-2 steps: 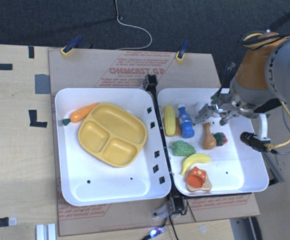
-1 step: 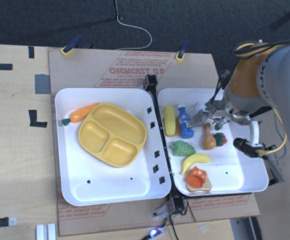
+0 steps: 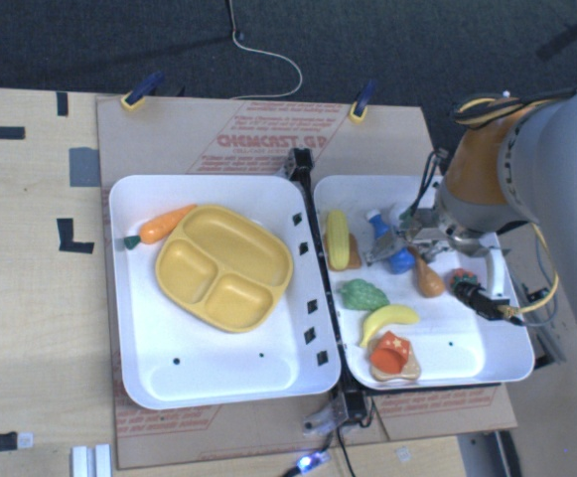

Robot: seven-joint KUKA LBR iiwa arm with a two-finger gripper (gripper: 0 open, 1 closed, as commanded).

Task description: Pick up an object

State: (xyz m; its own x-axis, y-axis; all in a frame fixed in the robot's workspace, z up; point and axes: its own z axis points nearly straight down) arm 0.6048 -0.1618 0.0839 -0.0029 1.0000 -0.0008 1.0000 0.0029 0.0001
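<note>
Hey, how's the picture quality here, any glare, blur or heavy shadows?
Camera view: even, soft lighting with faint shadows beside the yellow tray; mild glare on the left bin; toys sharp enough, though the arm looks blurred near the pincer.

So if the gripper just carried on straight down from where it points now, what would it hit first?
Most likely the small blue plastic toy in the right white bin: the gripper sits right over it. Depth is unclear from this slanted view.

One fixed camera looks down at a slant on both white bins [image 3: 129, 296] — the arm [image 3: 526, 167] enters from frame right.
</note>
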